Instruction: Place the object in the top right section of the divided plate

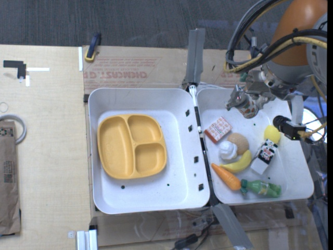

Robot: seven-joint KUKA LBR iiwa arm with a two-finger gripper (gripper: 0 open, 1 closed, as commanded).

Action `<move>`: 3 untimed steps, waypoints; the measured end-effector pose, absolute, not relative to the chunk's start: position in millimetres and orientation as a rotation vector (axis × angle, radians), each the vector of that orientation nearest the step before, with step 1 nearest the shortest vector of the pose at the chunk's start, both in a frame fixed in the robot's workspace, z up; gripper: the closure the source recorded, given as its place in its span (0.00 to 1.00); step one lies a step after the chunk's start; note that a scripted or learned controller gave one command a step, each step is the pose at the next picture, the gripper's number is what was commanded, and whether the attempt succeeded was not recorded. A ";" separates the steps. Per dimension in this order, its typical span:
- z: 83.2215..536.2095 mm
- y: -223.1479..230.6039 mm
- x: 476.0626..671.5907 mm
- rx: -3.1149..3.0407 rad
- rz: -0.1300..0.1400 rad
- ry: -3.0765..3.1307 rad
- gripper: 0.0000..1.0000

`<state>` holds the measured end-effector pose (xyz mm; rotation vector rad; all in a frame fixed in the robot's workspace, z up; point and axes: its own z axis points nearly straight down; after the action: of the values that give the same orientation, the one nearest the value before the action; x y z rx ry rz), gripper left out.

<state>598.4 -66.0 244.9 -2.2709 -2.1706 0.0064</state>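
Far strip of view: dark grey carpet floor [104, 9], fine ribbed texture, runs full width. Below it, light wood bench top [41, 119] w/ pale grain, takes up left side. Black L-shaped bracket [15, 66] w/ white tape strip beside it, far left. Brown paper bag [9, 176] lies at left edge, near side; grey ring just above it. Flat cardboard sheet [135, 69] w/ red print, mid-far, part under the bins. Blue-yellow clamp [93, 46] at its far left corner. Grey metal bar [195, 56] stands at centre, far side. Lighting even, soft, no hard shadows.
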 end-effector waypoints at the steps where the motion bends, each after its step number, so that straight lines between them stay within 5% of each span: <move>1: 189.7 36.1 532.4 -2.167 0.008 -2.272 1.00; 2: 151.8 139.7 535.8 -2.237 0.008 -2.204 1.00; 3: 128.2 205.6 480.5 -2.240 0.008 -2.201 1.00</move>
<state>480.5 205.6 128.2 -2.2404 -2.2015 0.0084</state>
